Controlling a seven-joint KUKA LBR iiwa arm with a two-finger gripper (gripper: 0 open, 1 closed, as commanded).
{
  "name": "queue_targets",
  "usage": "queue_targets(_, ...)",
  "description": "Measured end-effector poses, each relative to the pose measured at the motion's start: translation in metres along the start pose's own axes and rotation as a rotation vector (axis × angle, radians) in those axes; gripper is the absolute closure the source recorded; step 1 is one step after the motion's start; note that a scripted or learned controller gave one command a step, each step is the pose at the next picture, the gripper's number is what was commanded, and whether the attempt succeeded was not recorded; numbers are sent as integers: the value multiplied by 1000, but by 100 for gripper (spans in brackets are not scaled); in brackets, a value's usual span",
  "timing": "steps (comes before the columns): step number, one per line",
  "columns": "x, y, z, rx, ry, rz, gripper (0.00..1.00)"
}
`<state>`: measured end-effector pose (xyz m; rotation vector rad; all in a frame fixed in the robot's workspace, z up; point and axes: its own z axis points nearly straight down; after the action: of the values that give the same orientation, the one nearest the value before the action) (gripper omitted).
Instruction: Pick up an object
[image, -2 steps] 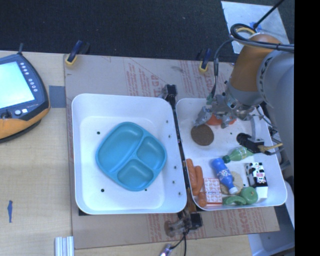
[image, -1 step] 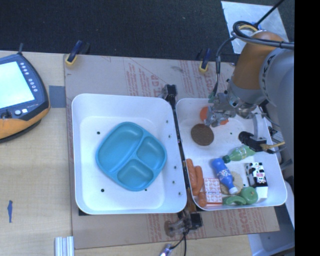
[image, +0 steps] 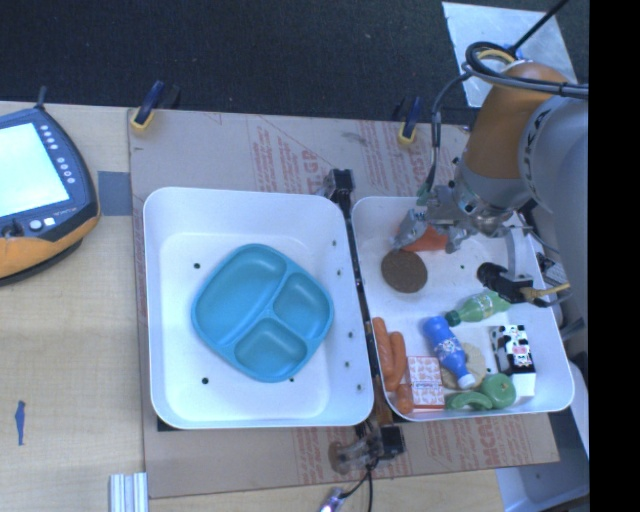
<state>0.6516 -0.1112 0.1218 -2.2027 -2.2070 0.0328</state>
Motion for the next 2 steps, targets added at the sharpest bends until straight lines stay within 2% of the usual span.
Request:
queue_targets(1,-1,0,-10,-6,-2,1,100)
queue_targets(2,-1,0,-10,-5,-2,1,0)
